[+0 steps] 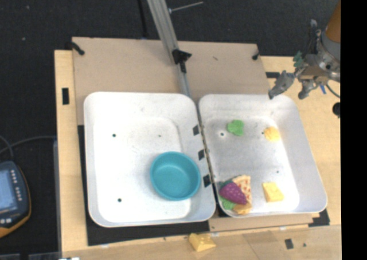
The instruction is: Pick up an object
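The right bin [298, 138] holds a green piece [235, 127], a small yellow piece [271, 134], a yellow block [273, 192], a purple grape bunch [232, 192] and a pizza-like slice [243, 184]. A teal bowl [174, 175] sits in the left bin [114, 115]. My gripper [291, 87] hangs above the back right corner of the right bin, fingers spread apart with nothing between them.
A yellow wedge [201, 242] lies on the bench in front of the bins. A metal pole [163, 21] slants in from the top toward the gap between the bins. A handheld device [11, 196] sits at the left edge.
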You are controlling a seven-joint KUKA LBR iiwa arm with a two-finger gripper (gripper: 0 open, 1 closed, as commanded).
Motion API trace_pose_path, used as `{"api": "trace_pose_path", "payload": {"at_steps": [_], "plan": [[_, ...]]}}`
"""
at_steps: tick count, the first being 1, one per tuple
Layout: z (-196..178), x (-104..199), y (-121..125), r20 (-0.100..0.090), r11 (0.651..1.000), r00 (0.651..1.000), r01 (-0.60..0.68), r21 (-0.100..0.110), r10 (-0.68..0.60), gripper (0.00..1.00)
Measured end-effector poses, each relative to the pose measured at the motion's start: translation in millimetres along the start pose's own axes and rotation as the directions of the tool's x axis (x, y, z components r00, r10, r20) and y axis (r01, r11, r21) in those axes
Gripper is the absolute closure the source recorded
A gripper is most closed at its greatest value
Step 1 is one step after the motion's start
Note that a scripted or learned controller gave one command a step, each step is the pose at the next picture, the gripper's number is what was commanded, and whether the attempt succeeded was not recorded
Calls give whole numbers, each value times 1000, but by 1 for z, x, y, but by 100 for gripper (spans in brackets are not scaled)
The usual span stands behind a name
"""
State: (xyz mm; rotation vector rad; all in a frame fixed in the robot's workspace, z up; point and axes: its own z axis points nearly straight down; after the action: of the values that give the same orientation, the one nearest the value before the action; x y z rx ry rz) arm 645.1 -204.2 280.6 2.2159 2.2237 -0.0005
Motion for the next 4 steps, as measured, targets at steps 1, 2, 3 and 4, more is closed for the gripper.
{"api": "trace_pose_path", "payload": {"at_steps": [1, 2, 3, 4], "plan": [[0, -1, 0, 2, 1000, 1000, 0, 1, 0, 0], [51, 6, -6, 0, 1000, 1000, -2, 5, 2, 0], [111, 12, -12, 0, 1000, 1000, -3, 6, 3, 0], [169, 15, -5, 0, 1000, 1000, 1, 5, -1, 0]]}}
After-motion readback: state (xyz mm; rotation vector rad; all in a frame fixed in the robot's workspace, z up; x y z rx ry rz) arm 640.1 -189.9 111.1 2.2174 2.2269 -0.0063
